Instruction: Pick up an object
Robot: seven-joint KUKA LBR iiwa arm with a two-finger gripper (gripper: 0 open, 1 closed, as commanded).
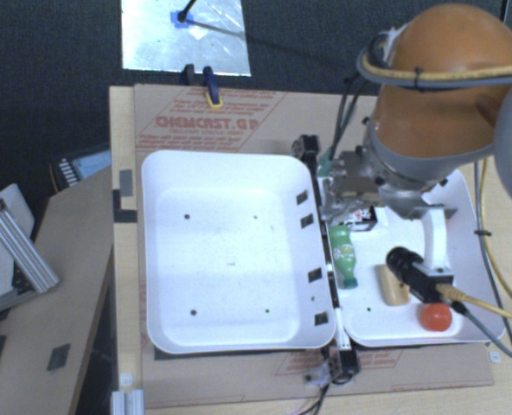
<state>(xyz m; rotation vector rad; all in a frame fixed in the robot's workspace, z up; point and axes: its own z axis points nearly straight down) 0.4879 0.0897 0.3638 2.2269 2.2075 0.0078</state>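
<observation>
As the grey arm (451, 76) with its big orange band leans in from the right of the camera view, the claw (354, 206) ends up over the far left corner of the right bin (386, 328), close to the seam where the two bins meet. Honestly can't tell if the claw is open or closed. The wrist hardware covers it from this angle, and nothing can be seen gripped in it.

All the pickable stuff is in that right bin. A green bottle (344, 262) lies along the bin's left wall, with its far end just below the claw in the picture. Whether they touch is impossible to say. Next to it on the right is a tan block (393, 285), sitting near the middle of the bin floor. A red ball (435, 316) sits further right and closer to the near edge, a little apart from the block.

The left bin (230, 258) is a plain white tray with a few small dark dots on its floor, and some little dark clips run down the edge it shares with the other bin.

Both bins rest on a cardboard sheet (208, 119) with red "CHEMCAST" lettering, laid on the bench (122, 145). A blue and yellow clamp (211, 86) pinches the sheet's far edge. Behind that, a shiny silver plate (187, 24) lies on the dark floor. Off to the left there's a piece of aluminium rail (14, 240) at a slant.
</observation>
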